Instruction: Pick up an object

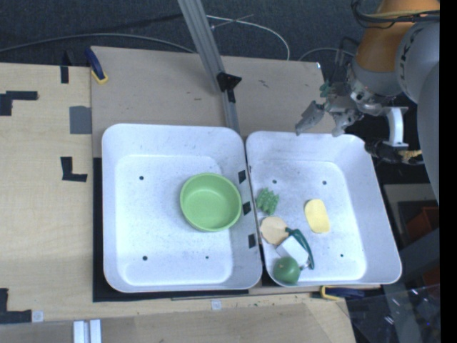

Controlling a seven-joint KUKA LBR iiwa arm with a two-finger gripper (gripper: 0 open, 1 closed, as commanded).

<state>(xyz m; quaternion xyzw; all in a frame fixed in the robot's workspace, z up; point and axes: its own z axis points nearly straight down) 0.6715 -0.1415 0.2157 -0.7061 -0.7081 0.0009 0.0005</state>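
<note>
White plastic makes up both shallow bins. The left bin (128, 191) carries a green bowl (210, 202), upright, towards its right side. Across the shared rim, the right bin (357, 191) holds the small things, gathered in its near left part: a green leafy piece (268, 201) close to the left wall, a pale round piece (273, 229) just nearer than it, a white item with a dark green strap (296, 247) touching that round piece, and a green ball (287, 270) against the near wall. A yellow oval (316, 216) lies to their right, apart from the cluster with bare floor around it.

Farther right and far back, the gripper (325, 116) hangs above the far rim of the right bin, well apart from every object and touching none.

By my judgement the reach has not begun. The yellow oval looks the safest choice, since fingers can straddle it without nudging neighbours; the arm should centre over it, turn the wrist so the fingers close across its short side, then descend straight.

Its jaws appear spread, two fingers splayed with a clear gap, and nothing sits between them.
</note>
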